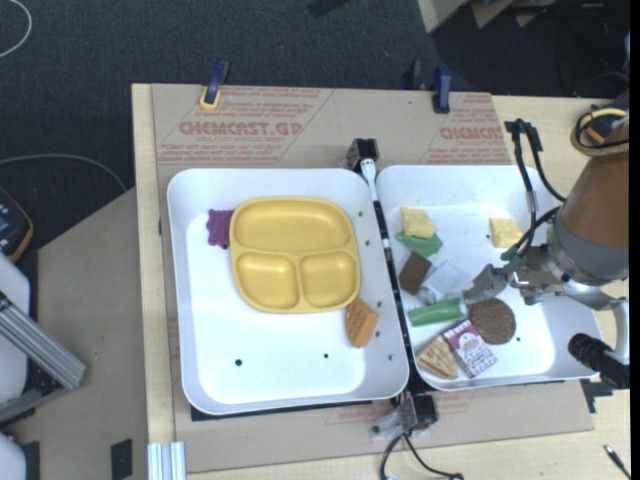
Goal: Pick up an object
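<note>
Right bin (470, 180) crowded at its near edge; claw (497, 280) above brown disc (492, 320), grip unclear

The arm (600, 218) ran off the right edge, so its upper part was cut away. A purple thing (218, 227) lay half hidden under the yellow tray (295, 251). The gripper (497, 280) was blurred, and the print on the small packet (472, 349) was too small to read.
</note>
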Controlling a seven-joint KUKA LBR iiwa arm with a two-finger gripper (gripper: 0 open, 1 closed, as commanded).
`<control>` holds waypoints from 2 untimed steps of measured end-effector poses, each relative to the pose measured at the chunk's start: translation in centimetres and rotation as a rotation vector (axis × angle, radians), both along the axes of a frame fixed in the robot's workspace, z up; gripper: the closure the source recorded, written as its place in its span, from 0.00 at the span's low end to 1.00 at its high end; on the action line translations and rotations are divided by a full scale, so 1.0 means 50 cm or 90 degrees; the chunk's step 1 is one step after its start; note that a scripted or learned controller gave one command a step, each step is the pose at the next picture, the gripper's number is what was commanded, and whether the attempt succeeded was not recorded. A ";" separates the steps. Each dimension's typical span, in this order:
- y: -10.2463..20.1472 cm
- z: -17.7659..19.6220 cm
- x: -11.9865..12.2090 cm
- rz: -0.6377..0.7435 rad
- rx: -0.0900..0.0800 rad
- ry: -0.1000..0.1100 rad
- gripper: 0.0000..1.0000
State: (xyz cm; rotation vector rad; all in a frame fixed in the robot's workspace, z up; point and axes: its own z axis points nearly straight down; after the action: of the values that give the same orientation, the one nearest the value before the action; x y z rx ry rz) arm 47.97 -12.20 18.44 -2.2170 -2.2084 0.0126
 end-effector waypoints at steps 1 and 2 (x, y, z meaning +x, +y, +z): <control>0.000 0.012 0.006 0.002 -0.002 -0.009 0.00; -0.012 -0.111 0.004 0.002 0.000 -0.004 0.00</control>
State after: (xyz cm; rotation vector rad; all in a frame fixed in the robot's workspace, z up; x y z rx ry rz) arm 48.19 -12.78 12.90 -2.2174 -2.2143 0.0062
